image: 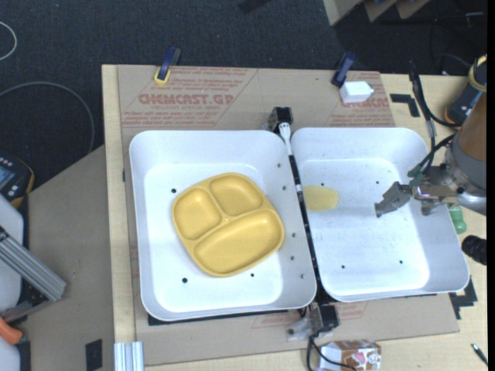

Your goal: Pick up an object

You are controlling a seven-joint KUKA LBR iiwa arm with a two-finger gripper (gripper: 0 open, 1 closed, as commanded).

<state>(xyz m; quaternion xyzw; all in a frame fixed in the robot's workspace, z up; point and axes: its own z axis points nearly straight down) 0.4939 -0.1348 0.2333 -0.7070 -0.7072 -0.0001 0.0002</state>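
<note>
On cardboard-topped bench point(232, 91), two white bins point(147, 230).

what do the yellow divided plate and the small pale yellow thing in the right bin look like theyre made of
The yellow divided plate looks like moulded plastic: one even colour, rounded compartment ridges, a soft satin sheen. The small pale yellow thing is flat, matte and soft-edged, perhaps foam, sponge or thin plastic; the view is too coarse to say which. Both bins look like thin, smooth white plastic with faint speckling.

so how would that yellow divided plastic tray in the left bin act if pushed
The yellow divided plastic tray looks moulded and stiff, so it would probably slide whole across the smooth left white bin. It lies flat and broad, so tipping seems unlikely.
</note>
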